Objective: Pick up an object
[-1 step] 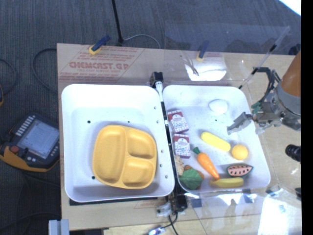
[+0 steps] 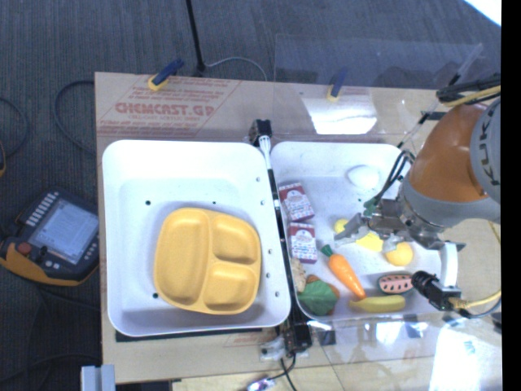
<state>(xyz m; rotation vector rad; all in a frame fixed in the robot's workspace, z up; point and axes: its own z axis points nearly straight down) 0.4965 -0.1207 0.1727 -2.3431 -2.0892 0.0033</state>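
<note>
Bright, glare top right, slightly soft.

Left of the gripper (image 2: 355,228), an orange carrot (image 2: 345,274) with green top, two red-and-white packets (image 2: 296,202); farther left, a yellow tray (image 2: 208,259) in a white bin (image 2: 130,169).

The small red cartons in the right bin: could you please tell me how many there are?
2. One red carton lies near the bin's left wall; the second carton lies just below it. More may be hidden under the arm.
</note>
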